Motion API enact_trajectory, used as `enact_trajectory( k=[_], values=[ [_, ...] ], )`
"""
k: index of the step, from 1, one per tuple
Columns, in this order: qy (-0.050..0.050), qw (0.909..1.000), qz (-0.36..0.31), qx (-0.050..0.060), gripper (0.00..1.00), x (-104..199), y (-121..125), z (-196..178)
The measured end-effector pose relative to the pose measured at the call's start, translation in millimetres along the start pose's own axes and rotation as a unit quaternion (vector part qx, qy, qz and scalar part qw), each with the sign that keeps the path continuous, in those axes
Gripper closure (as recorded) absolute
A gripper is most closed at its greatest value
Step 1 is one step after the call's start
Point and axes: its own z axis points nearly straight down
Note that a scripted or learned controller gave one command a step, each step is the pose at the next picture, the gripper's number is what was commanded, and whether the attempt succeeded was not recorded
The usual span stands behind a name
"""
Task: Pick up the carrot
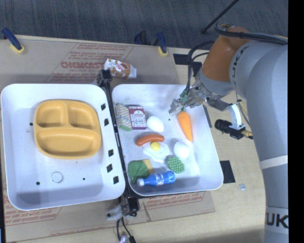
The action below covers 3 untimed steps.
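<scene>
Carrot by bin's rt wall (pincer above).

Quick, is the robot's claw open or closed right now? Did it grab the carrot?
Claw: cannot be told; it sits just above the top end of the carrot, which lies in the right bin.

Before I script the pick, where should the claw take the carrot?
Grip the carrot across its thick upper half, coming straight down from above. It lies flat with its length running up and down the view, so the fingers should close left to right. The claw hovers at its top end.
</scene>
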Motion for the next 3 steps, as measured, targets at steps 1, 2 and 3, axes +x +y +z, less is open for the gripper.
enact_trajectory(
  k=[1, 2, 3],
  values=[
    [-0.001, 0.992, 0.126, -0.001, 1.0, 5, -20, -88],
    [-0.001, 0.992, 0.126, -0.001, 0.0, 5, -20, -88],
    [0.006, 0.9994, 0.033, -0.005, 0.0, 17, -16, 32]
  ],
)
